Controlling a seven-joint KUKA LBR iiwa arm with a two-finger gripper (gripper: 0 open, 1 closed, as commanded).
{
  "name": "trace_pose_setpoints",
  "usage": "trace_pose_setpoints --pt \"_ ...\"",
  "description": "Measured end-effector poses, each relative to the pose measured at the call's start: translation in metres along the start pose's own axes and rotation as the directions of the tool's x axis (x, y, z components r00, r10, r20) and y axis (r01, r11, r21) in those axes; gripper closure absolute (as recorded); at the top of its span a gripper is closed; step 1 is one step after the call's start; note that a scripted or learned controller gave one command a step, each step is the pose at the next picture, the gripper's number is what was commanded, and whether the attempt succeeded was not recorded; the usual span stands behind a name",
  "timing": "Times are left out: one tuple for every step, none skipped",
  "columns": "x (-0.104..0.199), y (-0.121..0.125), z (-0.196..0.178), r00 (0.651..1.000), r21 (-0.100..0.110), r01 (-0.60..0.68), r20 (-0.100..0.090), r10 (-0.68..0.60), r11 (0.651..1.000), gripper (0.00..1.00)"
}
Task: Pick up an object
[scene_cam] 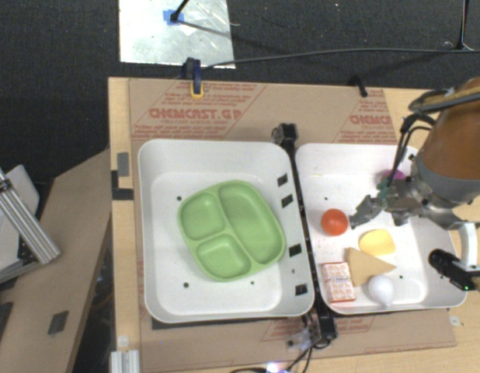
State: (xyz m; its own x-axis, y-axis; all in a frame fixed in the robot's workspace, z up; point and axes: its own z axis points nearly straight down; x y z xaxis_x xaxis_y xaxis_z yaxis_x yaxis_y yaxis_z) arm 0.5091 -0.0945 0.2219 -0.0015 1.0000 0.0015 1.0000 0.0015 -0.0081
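The right bin (333, 169) holds a red-orange ball (334, 222), a yellow rounded piece (377, 242), a tan wedge (367, 266), a white egg-like ball (380, 289) and a small pink-and-white packet (338, 280). My gripper (366, 210) hangs over that bin, just right of the red ball and above the yellow piece. Nothing shows between its fingers. A green divided plate (228, 229) lies in the left bin (162, 169).
A black divider strip (296, 208) with clips runs between the two bins. The bench around them is brown cardboard (224, 111). The arm's orange-banded body (457, 142) looms over the right bin's far right side.
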Motion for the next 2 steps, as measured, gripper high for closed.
trace_pose_setpoints --pt "0.000 0.002 -0.005 1.000 -0.010 0.002 0.001 -0.002 1.000 0.00" --pt "0.004 0.007 0.057 1.000 -0.004 0.000 0.001 0.000 1.000 0.00"
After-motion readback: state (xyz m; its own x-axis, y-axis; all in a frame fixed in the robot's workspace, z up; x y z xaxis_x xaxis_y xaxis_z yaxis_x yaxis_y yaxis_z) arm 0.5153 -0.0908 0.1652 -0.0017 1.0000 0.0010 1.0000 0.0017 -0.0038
